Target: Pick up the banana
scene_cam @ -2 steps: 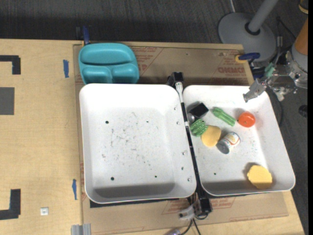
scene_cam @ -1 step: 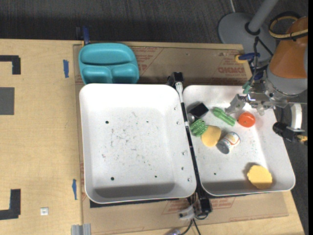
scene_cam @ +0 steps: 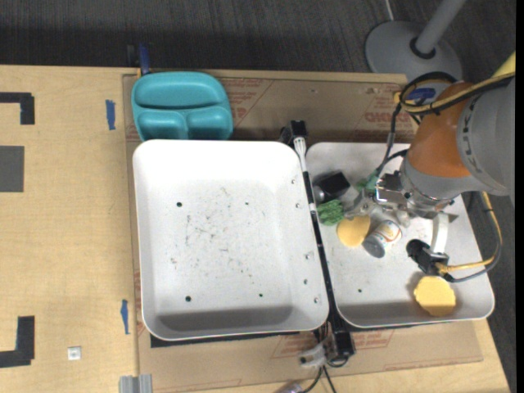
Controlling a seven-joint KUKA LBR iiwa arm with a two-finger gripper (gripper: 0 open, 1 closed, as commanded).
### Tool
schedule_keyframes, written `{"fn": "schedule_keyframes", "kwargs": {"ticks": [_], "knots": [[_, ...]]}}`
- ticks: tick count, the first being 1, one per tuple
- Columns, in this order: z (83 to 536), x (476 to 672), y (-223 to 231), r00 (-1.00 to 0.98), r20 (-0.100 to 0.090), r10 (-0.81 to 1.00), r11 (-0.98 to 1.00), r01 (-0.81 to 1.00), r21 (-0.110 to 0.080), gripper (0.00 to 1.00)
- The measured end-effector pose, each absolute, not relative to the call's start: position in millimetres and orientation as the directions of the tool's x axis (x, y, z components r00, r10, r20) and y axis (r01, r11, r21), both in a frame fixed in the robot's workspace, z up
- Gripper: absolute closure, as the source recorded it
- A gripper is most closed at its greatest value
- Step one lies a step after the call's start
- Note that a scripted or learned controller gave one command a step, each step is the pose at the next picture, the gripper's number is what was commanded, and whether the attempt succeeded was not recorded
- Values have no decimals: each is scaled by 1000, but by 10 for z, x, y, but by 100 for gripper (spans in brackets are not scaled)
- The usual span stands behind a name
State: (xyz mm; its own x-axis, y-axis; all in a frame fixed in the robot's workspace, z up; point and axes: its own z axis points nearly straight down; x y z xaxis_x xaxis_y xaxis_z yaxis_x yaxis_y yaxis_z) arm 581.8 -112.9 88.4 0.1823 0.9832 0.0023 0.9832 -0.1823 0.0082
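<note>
Gripper (scene_cam: 383,219) is down in the right bin (scene_cam: 471,219), sitting over a little silver can (scene_cam: 379,239). Can't tell if it's open or closed from this angle. Just left of the can is a round yellow lump (scene_cam: 352,232), with a green thing (scene_cam: 332,212) and a black thing (scene_cam: 330,184) beyond it. A yellow chunk (scene_cam: 434,295) sits near the bin's front right corner. Honestly can't tell which yellow one is the banana. The reddish print on the cardboard (scene_cam: 344,97) is too small to read.

arm (scene_cam: 458,137) reaches over cluttered right bin (scene_cam: 483,301).
</note>
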Motion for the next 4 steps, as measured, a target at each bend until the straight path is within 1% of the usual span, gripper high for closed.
{"fn": "schedule_keyframes", "kwargs": {"ticks": [1,2,4], "knots": [[879,5235,-1018,669,6,743,-669,743,5,0],[1843,4794,-413,457,0,889,-457,889,0,0],[1843,4794,-415,457,0,889,-457,889,0,0]]}}
